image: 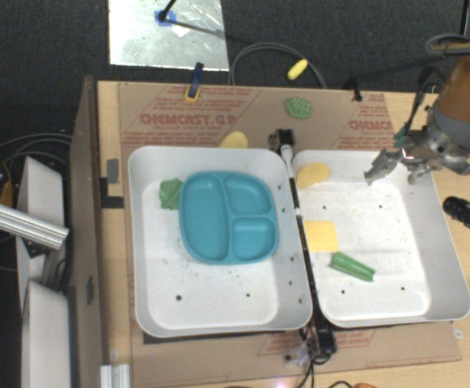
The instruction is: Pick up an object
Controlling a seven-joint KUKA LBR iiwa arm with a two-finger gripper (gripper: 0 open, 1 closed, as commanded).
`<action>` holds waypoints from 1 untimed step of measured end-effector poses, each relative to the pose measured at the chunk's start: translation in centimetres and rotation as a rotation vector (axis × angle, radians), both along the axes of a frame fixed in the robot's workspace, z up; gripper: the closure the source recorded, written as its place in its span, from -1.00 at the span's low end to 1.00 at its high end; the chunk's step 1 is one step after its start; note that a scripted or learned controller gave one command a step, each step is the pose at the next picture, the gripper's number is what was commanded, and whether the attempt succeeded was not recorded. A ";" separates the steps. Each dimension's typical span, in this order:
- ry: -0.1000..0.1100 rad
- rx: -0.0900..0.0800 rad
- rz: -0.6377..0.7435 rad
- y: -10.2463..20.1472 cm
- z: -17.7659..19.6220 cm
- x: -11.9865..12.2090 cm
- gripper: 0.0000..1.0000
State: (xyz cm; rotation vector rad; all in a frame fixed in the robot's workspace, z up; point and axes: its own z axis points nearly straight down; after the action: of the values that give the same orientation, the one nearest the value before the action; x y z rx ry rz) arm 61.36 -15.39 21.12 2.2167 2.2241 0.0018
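Claw [396,164] hovers at right bin's [449,285] far edge, fingers apparently spread, nothing between. Likely pre-grasp height. Candidates below-left of claw: yellow square [321,236], green piece [353,267].

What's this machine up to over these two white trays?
A robot arm reaches in from the right, its gripper hovering open over the far edge of the right tray, holding nothing. Below lie a yellow square, a green stick and a yellow oval piece. The left tray holds a blue divided plate.
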 end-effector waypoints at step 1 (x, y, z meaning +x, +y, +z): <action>0.007 0.002 -0.005 0.4 -1.8 -7.5 -1.00</action>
State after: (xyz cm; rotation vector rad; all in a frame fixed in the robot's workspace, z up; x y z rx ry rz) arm 53.87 -14.99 19.31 2.2264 2.2236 -0.0041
